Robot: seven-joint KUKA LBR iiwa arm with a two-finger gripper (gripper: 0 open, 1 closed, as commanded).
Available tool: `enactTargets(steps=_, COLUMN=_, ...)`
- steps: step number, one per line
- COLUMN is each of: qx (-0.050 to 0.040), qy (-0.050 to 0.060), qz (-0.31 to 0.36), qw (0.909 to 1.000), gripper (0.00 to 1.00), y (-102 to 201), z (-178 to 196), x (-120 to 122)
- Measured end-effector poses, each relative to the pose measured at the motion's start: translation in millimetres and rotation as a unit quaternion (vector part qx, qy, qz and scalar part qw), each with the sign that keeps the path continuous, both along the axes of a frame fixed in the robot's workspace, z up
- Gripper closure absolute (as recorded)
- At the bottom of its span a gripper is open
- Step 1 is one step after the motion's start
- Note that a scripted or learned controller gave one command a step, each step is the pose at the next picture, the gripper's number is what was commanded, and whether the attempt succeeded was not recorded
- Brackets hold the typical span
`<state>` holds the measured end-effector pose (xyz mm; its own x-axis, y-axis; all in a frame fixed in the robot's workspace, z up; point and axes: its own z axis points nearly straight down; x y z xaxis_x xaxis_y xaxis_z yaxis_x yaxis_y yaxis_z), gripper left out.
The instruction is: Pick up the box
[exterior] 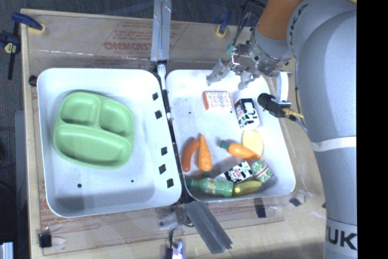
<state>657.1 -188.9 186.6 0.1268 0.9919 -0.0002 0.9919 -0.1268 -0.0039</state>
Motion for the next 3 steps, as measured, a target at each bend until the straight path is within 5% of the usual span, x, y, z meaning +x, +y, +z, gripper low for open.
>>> enactTargets(steps=1, qx=0.0004, qy=0.003, qz=0.004, qw=1.0000, gripper=1.00, y=1.4, z=7.5, x=0.7)
enactTargets(steps=2, qx=0.0005, qy=0.003, qz=0.004, qw=1.0000, gripper=0.00, y=1.9, z=7.2, x=0.7)
enactTargets(steps=3, qx=-0.0011, qy=-0.004, qz=-0.047, qw=0.9989, gripper=0.00, y=4.8, z=-90.3, x=2.8)
